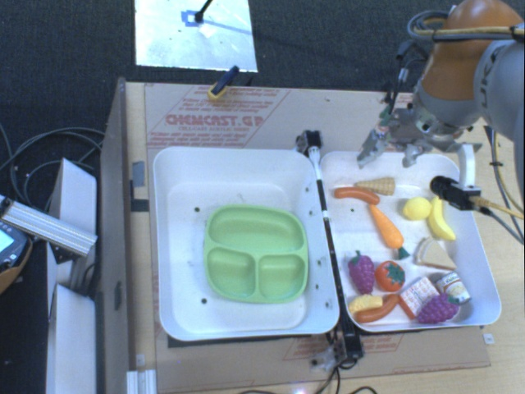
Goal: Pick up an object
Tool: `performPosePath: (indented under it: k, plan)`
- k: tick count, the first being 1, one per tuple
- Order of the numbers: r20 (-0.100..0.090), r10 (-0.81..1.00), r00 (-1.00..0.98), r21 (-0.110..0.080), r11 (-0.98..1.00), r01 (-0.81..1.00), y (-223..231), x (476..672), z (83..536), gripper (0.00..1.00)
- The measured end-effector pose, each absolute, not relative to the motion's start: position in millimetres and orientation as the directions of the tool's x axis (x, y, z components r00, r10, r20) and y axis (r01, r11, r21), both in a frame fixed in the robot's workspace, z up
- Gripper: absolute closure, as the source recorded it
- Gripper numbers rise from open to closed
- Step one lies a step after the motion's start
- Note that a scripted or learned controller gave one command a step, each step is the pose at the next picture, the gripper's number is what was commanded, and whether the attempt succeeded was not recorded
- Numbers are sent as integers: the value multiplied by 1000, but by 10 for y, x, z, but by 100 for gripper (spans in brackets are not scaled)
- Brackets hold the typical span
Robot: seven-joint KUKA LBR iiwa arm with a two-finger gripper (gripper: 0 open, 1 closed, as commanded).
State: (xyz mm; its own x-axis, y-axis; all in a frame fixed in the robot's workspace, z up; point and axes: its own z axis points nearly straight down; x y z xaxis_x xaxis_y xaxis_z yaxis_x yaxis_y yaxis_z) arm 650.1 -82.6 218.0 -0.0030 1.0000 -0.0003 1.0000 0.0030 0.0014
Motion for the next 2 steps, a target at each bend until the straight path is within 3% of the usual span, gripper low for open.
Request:
performPosePath:
  k: [1,2]
  plan:
    - [0,1000,-2,5,2,1000,-907,6555,976,0]
    - [-2,1000,-4,6,4,1000,-991,6699,1768,0]
